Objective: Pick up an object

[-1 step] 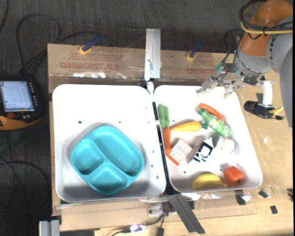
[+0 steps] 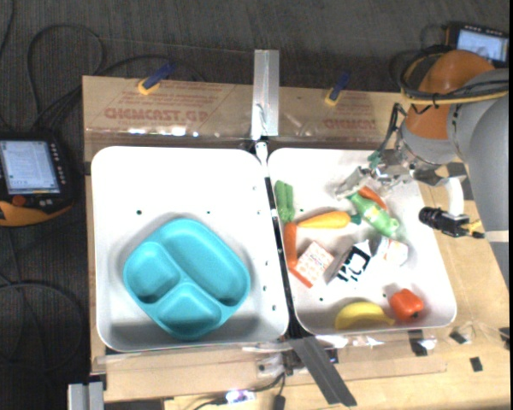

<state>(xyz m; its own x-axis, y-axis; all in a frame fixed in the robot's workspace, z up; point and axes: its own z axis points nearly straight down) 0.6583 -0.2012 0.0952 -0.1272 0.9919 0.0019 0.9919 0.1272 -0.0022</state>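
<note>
The right bin (image 2: 427, 229) holds several toy foods. Among them are an orange carrot (image 2: 325, 220), a green bottle-like piece (image 2: 381, 220) and a green pod (image 2: 284, 198). A red-and-white box (image 2: 312, 263), a black-and-white item (image 2: 355, 265), a yellow banana (image 2: 362, 315) and a red pepper (image 2: 406, 302) are also there. My gripper (image 2: 364, 178) hangs over the bin's far right part, just above the green piece's orange-tipped end. It is open with nothing between its fingers.
The left bin (image 2: 120, 178) carries a blue divided plate (image 2: 185, 276). The arm's grey body and orange band (image 2: 449, 84) rise at the right. A metal divider (image 2: 266, 92) stands behind the bins. A tablet pendant (image 2: 24, 173) lies on the floor at left.
</note>
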